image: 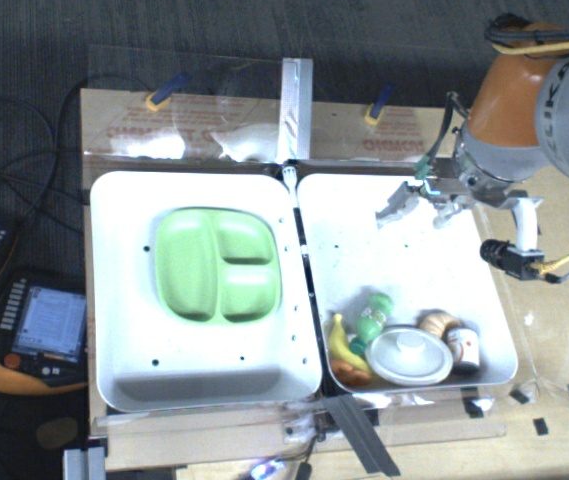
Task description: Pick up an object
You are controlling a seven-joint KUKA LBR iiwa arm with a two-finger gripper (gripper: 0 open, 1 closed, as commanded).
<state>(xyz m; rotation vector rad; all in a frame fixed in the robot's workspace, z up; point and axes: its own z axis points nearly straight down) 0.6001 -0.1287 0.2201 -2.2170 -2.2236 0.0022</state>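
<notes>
The gripper [422,204] hangs over the far part of the right bin [464,278] with its fingers [396,206] spread apart and nothing between them, so this looks like the approach step, with no object chosen by contact yet. The candidates huddle at the bin's near edge: a white bowl [411,354], a banana [341,346] just beside it, a green bottle [371,316] and a small can [464,346]. The left bin [124,298] holds a green divided plate [218,264]. The next move likely calls for travelling toward the near cluster, descending over one piece, and closing cleanly despite the crowding.
</notes>
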